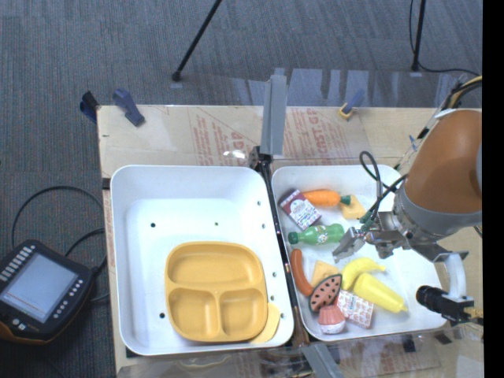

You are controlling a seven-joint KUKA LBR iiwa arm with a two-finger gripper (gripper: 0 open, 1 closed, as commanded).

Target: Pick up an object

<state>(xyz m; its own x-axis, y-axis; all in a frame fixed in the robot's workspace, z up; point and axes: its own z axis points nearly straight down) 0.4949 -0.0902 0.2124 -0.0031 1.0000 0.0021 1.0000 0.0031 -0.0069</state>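
The banana (362,267) sits just below the jaws in the right bin (409,309); looks like light, stiff, slick toy plastic, so I'd pinch across its curved middle. Gripper (349,245) hovers with jaws spread, holding nothing, green bottle (316,235) just beside them.

Bins (134,211): smooth white plastic, slight gloss. Tray (216,290): matt yellow plastic. Counter (181,136): bare printed cardboard. Floor (94,38): grey ribbed carpet.
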